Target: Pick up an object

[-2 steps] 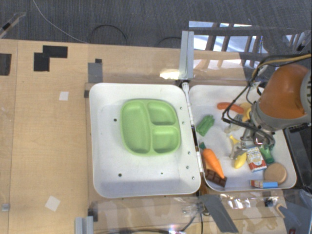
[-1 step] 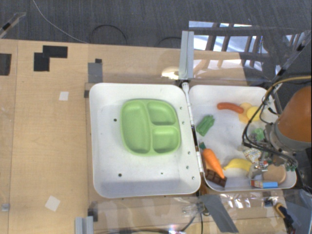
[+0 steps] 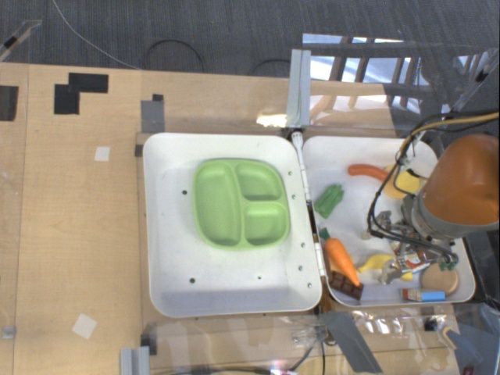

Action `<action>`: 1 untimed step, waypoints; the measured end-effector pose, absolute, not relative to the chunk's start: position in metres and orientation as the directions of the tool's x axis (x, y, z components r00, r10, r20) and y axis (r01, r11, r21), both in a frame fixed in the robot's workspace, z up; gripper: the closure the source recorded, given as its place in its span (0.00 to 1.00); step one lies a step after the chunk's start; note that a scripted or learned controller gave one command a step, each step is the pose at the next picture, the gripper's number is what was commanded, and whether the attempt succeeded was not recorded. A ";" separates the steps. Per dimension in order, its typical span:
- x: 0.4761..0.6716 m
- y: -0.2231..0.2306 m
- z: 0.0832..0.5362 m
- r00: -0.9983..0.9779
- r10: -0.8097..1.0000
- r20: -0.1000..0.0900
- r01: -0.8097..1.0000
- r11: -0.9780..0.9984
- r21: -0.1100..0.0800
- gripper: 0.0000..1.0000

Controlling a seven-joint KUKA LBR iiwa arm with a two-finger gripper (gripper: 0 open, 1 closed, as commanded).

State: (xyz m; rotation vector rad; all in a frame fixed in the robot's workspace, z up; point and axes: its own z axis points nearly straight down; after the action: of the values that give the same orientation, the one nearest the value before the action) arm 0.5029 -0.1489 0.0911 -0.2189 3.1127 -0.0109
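Note:
My gripper point(image 3: 401, 264) hangs low over the front right part of the right bin point(image 3: 312, 170), under the arm's orange band point(image 3: 466, 181). It sits just above a yellow banana-like piece point(image 3: 376, 262) and beside a red-and-blue marker point(image 3: 425, 294) and a tan round piece point(image 3: 448, 280). An orange carrot point(image 3: 341, 259) lies to its left, over a brown block point(image 3: 344, 283). Further back are a green toy point(image 3: 329, 200), an orange-red sausage shape point(image 3: 366, 171) and a yellow piece point(image 3: 406, 183), partly hidden by the arm and its cables.
The left bin point(image 3: 168, 280) holds a green divided plate point(image 3: 239, 203) in its middle. A metal rail point(image 3: 308, 209) separates the two bins. Black cables point(image 3: 383, 209) loop off the wrist over the right bin. Wooden bench lies to the left.

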 end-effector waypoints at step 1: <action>0.504 -0.147 0.091 -0.972 -0.232 -0.021 -0.232 0.973 -0.012 0.00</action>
State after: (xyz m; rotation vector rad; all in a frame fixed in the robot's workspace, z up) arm 0.5043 -0.1466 0.0913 -0.3649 3.0978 -0.0141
